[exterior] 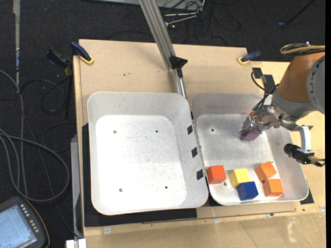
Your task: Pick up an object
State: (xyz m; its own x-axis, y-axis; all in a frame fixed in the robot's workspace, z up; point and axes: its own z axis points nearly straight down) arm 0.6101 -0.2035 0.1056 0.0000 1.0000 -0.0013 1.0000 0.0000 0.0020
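Note:
My gripper (252, 125) hangs low in the right bin (222, 125), near its middle, at the end of the grey arm with the orange band. A small purple object (251, 134) lies directly under the gripper's tip and is partly hidden by it. Whether the gripper touches or holds it cannot be made out. Along the bin's front lie an orange cube (216, 173), a yellow cube (240, 177), a blue cube (247, 190) and two more orange cubes (266, 170) (273, 187).
The left bin (137, 151) stands beside the right one, their walls meeting at mid-bench. A slanted metal pole (160, 32) rises from the bench's back. Clamps sit at the back corners (83, 53) (249, 57).

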